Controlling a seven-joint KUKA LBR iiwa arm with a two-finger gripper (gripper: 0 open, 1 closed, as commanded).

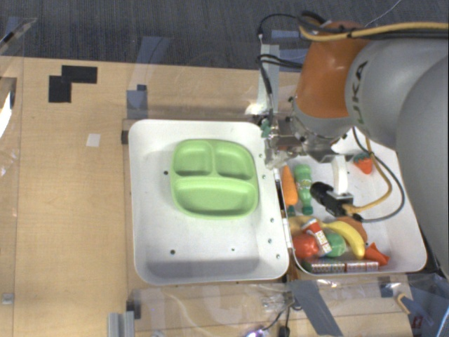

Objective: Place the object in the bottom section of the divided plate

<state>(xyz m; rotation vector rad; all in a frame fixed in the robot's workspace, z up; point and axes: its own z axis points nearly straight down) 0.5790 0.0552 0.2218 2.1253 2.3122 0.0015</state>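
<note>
At the right bin's (pixel 407 255) near edge lie a banana (pixel 349 234), a tomato (pixel 306 246) and other toys — a carrot (pixel 288 186) runs along its left wall. The green plate (pixel 212 177) sits mid-left bin (pixel 151 258), far half. The gripper (pixel 284 146) hangs over the right bin's far-left corner — jaw state can't be told.
</note>
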